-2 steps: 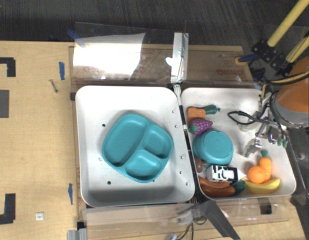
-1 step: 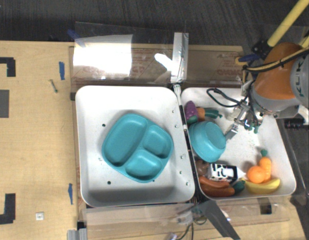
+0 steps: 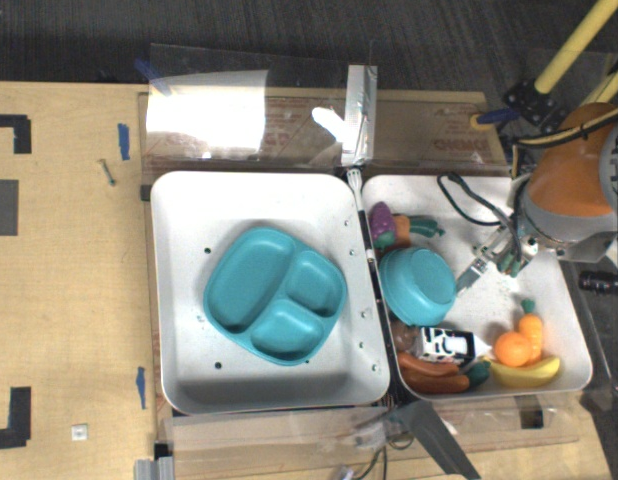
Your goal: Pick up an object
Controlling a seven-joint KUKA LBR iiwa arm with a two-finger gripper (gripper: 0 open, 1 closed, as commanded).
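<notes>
1. The grey arm with its orange band point(image 3: 574, 173) reaches in from the right, over the right-hand shallow white bin point(image 3: 579, 343).
2. Its hand point(image 3: 486, 263) hangs low inside that bin, metal tip just beside the round teal plastic bowl point(image 3: 417, 285); whether it touches the bowl, I can't say.
3. How far the hand is open I cannot tell from this angle, and I see nothing between its tips.
4. Black cables loop from the wrist across the bin's back.
5. The bowl sits at the bin's left side, a purple toy eggplant point(image 3: 386, 225) just behind it.
6. Along the front wall: a small black-and-white printed packet point(image 3: 447, 345), its markings too small to read, lying over a reddish toy sausage point(image 3: 431, 375).
7. Toward the front right corner sit an orange toy fruit point(image 3: 513, 349) and a yellow toy banana point(image 3: 529, 372), touching.
8. The left-hand white bin point(image 3: 179, 218) holds a teal three-compartment plate point(image 3: 275, 294), lying tilted in the middle.
9. Both bins rest on the pale wooden tabletop point(image 3: 59, 298).
</notes>
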